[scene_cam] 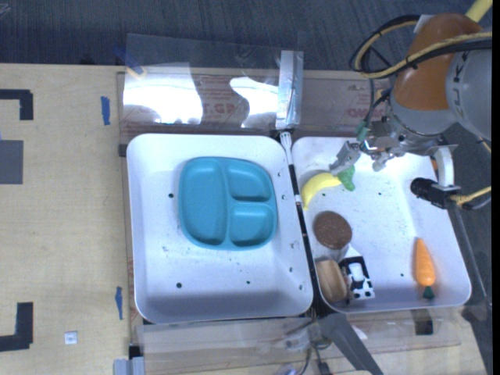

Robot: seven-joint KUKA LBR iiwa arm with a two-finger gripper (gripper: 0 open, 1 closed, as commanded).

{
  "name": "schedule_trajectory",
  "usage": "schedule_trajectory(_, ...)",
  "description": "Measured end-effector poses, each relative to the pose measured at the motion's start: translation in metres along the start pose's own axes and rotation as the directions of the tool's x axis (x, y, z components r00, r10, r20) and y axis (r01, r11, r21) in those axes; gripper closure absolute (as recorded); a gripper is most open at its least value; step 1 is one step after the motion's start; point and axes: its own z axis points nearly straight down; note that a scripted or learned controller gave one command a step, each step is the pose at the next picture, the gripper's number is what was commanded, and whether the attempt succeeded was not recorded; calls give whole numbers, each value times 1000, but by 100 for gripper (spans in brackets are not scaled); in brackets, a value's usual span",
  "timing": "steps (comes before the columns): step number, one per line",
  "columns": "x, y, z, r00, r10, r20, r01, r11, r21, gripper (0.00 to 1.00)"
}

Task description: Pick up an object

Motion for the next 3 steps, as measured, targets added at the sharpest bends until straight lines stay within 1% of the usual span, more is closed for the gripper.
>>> schedule_trajectory(1,-20,23,62,998,-56,9,57,998,-29,0)
schedule_trajectory(2,-23,33,74,995,-96,8,96,995,-16,0)
schedule_trajectory(3,-22,33,68,995,-98,8,98,995,-19,100)
